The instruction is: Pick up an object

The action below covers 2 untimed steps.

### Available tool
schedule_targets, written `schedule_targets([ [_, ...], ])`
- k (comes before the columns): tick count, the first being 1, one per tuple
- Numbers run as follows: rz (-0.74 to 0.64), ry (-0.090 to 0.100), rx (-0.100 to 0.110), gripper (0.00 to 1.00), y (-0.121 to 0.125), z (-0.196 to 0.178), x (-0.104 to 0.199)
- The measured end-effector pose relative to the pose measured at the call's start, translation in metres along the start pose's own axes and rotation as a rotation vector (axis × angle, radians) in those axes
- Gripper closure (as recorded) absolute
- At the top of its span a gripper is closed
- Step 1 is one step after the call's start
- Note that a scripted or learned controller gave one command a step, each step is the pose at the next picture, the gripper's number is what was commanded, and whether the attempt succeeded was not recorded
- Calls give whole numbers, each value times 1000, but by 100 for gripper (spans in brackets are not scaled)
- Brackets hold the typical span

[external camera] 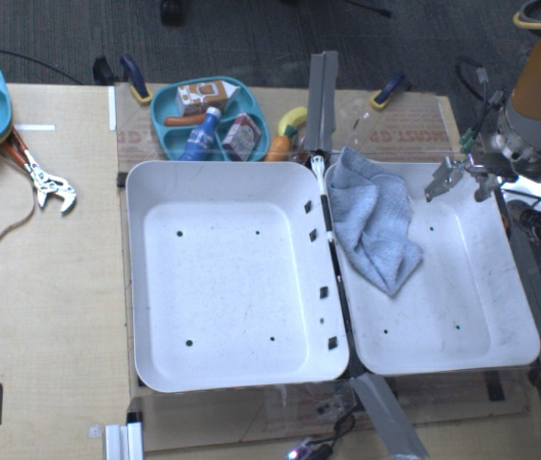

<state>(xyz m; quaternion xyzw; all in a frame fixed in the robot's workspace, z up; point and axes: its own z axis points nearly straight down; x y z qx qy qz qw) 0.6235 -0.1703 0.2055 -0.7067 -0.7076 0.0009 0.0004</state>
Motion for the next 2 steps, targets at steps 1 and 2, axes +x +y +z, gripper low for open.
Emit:
schedule_targets([
  [1, -171, 4, 1, 0, -49, 88, -50],
  [2, -306, -1, -4, 0, 26, 108, 21],
])
